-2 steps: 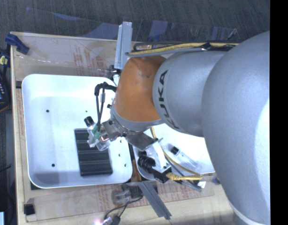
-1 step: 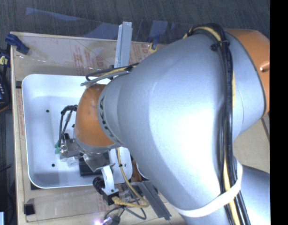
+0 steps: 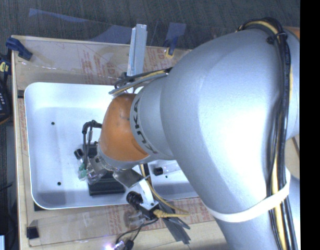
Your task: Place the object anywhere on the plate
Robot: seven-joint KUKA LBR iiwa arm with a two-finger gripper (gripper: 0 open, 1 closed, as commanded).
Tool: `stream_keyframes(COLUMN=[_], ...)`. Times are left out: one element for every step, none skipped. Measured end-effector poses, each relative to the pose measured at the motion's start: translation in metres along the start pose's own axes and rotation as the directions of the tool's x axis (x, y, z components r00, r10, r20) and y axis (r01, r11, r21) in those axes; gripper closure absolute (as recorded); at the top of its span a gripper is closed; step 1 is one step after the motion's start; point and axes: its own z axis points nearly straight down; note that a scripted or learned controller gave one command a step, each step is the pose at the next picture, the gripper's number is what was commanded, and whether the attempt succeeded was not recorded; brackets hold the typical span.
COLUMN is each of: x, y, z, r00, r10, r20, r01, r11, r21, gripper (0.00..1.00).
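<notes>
We look down on a pale wooden bench (image 3: 24, 212) printed with faint red markings, set on dark grey carpet-like flooring that fills the top of the frame. Nearest to us, the arm (image 3: 222, 129) swells across the right and centre, its smooth grey shell rounded and matte, with black and yellow cables (image 3: 279, 77) running along its right flank and a pale strap looped around its lower part. Below it, at the lower centre, loose yellow and black wires tangle over the bench edge. Further in, a glossy orange band (image 3: 121, 132) narrows toward the wrist, which ends low in the left bin (image 3: 45, 98), a shallow white tray with rounded corners and a smooth, shiny floor. The gripper (image 3: 92, 173) sits near the bin's lower wall, a dark, blocky cluster; whether its claw is apart or together we cannot tell, nor can we make out the object or a plate. Beyond, a grey metal upright (image 3: 137, 48) stands at the upper centre.
</notes>
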Motion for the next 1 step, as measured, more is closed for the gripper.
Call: stream_keyframes(x=[0.0413], y=[0.0150], z=[-0.0672], r00=[0.980], r10=[0.197], r20=[0.002], r01=[-0.197], r11=[0.980], r21=[0.000], gripper=[1.00])
